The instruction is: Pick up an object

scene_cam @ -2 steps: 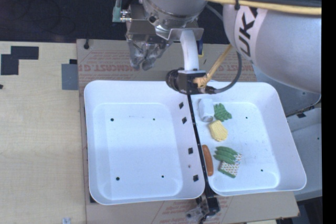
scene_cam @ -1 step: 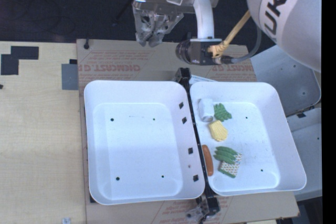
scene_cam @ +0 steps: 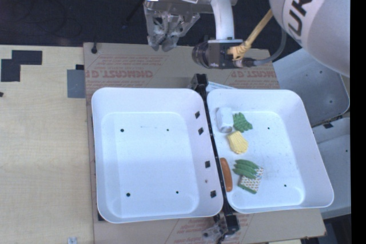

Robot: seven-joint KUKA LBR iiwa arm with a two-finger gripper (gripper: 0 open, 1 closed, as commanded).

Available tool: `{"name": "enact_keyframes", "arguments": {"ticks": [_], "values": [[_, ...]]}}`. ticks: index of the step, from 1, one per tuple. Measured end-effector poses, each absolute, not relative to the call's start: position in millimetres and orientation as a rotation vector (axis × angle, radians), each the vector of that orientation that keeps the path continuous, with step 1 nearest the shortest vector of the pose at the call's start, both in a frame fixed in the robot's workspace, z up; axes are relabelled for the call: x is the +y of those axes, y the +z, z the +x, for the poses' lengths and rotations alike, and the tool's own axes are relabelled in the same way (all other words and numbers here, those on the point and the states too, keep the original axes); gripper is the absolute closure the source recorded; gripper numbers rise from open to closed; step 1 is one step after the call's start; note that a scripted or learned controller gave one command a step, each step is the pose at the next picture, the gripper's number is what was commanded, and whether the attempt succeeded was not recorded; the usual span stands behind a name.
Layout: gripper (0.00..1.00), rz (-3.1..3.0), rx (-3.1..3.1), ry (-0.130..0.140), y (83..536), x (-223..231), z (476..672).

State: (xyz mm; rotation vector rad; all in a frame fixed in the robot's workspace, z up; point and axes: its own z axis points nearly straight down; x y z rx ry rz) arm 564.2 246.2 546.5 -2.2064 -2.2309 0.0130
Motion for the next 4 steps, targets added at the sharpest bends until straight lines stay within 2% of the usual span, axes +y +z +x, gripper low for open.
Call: {"name": "enact_keyframes", "arguments": {"ticks": [4], "values": [[1.0, -2.169, -2.253, 0.04, 582, 251, 563.1]]}}
